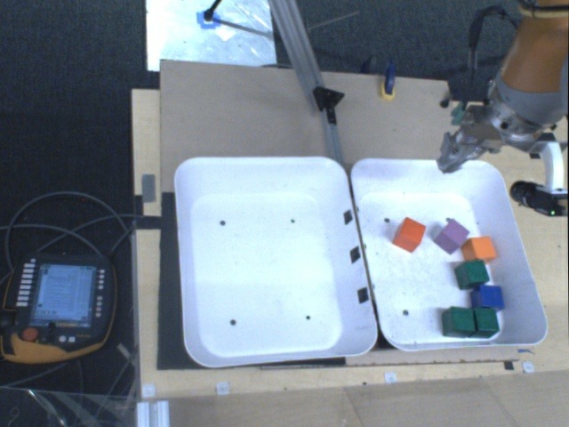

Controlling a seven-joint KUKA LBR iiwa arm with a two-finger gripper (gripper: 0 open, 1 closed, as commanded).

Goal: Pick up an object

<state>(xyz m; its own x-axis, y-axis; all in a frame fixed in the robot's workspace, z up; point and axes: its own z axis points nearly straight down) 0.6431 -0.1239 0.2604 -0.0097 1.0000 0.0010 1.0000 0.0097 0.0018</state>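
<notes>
A: Where are the blocks?

B: All in the right bin (518,205). An orange-red block (409,235) lies alone toward the middle; a purple block (452,235) sits just beside it on the right, then an orange block (480,248) near the far wall. Below that a green block (470,275), a blue block (487,297) and a green pair (470,321) crowd together toward the bin's near right corner, and their edges run into each other, so I cannot say which touch.

A: And the gripper?

B: The gripper (451,158) hangs over the back rim of that bin, well apart from every block, with nothing in it. Its tip is small and blurred; whether the fingers are spread or pressed together I cannot tell. The arm (536,60) is cut off at the top right.

A: The left bin (187,238)?

B: White floor, a few dark dots.
</notes>
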